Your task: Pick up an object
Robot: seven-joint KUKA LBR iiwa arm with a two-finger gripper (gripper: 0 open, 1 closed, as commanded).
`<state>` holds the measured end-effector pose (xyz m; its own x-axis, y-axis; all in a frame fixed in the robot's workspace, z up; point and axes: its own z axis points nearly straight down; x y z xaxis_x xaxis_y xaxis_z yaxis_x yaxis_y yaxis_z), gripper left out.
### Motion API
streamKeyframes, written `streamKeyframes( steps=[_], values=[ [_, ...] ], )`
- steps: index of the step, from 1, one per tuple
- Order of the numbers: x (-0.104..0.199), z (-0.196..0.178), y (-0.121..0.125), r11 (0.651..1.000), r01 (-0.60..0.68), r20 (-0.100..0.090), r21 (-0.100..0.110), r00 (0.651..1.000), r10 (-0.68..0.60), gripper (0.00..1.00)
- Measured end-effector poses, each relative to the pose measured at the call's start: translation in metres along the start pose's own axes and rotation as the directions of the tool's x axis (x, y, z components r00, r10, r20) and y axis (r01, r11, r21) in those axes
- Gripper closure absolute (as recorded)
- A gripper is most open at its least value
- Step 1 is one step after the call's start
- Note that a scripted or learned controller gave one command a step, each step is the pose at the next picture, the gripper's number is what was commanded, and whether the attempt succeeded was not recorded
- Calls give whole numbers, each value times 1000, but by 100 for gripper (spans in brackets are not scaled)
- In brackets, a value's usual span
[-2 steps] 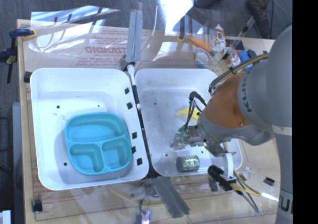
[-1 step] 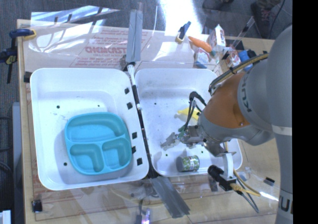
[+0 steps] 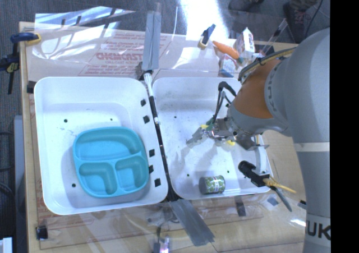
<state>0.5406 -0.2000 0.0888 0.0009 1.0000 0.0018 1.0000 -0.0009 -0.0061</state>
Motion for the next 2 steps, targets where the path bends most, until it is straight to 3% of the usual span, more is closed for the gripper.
streamKeyframes(
  steps=[1,2],
  values=[
    [35,0,-51,1000,22,-1,1,1000,-22,0],
    [28,1,-64,1000,18,-1,1,1000,-18,0]
  ],
)
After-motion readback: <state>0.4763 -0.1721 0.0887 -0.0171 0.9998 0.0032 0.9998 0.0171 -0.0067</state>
